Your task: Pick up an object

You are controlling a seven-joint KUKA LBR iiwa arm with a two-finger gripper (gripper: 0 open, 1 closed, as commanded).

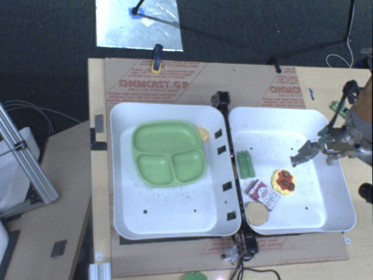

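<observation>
Nearest thing to me is the yellow round piece with the red-and-black top (pixel 284 181), sitting in the right bin (pixel 335 212) toward its middle, a bit closer to the table's (pixel 99 214) front edge. My end effector (pixel 304 154) hovers just up and to the right of it, nothing between the fingers from what I can see, and honestly I can't tell how wide they're set from this angle.

So I'd call this the approach step: nothing grabbed yet. Next move, I reckon, is to slide over the yellow piece, drop down and close on it without nudging the neighbours.

Count for the right bin: one yellow piece, one green ridged block (pixel 246 164) near the divider, one red-and-white packet (pixel 263 193), one tan disc (pixel 256 213) at the front corner. Four total.

Left bin (pixel 119 209): one green divided tray (pixel 169 154), plus one small yellow thing (pixel 203 134) peeking out at its back right corner.
</observation>
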